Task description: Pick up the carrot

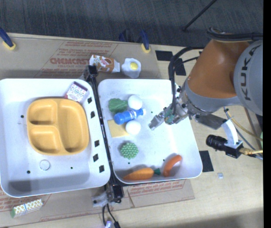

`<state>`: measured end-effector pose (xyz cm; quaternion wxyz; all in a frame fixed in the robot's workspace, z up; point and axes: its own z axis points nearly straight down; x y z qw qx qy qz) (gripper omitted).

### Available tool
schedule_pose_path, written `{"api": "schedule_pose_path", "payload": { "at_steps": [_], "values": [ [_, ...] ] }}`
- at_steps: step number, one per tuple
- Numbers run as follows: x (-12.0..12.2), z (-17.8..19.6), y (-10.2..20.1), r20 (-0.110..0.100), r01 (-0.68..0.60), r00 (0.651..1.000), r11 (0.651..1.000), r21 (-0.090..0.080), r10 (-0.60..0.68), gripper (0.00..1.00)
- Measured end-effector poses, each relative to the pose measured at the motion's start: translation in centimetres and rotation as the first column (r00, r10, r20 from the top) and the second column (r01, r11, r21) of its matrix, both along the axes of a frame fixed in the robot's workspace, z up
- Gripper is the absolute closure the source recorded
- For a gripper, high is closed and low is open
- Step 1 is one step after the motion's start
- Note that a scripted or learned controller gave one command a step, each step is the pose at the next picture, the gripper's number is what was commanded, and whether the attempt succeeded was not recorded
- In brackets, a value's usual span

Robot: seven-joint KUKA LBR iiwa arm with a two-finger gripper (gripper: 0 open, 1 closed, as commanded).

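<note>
Carrot (pixel 139 174) lies on its side against the near wall of the right bin (pixel 188 146), orange body pointing left, green top at its right end. Just beside that green end sits a red-orange sausage-shaped toy (pixel 172 164), tilted up toward the right. A green bumpy ball (pixel 129 149) rests a little above the carrot. Farther back in the same bin are a white egg (pixel 132 127) on a yellow slice (pixel 117 129), a blue bottle (pixel 127 116), a green leafy piece (pixel 118 104) and a second white egg (pixel 135 101).

The gripper (pixel 157 121) hangs over the middle of the right bin, well apart from the carrot and farther back, pointing left toward the blue bottle. Whether its tips are spread or pressed together cannot be told from this angle; nothing is seen between them.

The left bin (pixel 7 141) holds a yellow divided plate (pixel 58 126), with a small pink-and-white packet (pixel 77 91) at its far right corner. Both bins sit on brown cardboard (pixel 78 56) printed with red lettering, laid over a pale bench (pixel 230 194). Behind the bins lie a small carton (pixel 102 63) and a yellow-and-white toy (pixel 131 67). Blue clamps (pixel 4 37) pin the cardboard's far edge. Dark carpet (pixel 78 8) fills the background.
</note>
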<state>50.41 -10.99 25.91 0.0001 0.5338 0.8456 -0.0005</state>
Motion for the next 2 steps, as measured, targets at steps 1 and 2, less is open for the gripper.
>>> {"api": "schedule_pose_path", "payload": {
  "at_steps": [1,2],
  "values": [
    [0.5,-5.6,9.6,-0.004,0.2,0.98,0.98,0.0,-0.2,1.0],
    [0.3,0.2,4.7,-0.001,0.229,0.973,0.973,0.0,-0.229,1.0]
  ]
}}
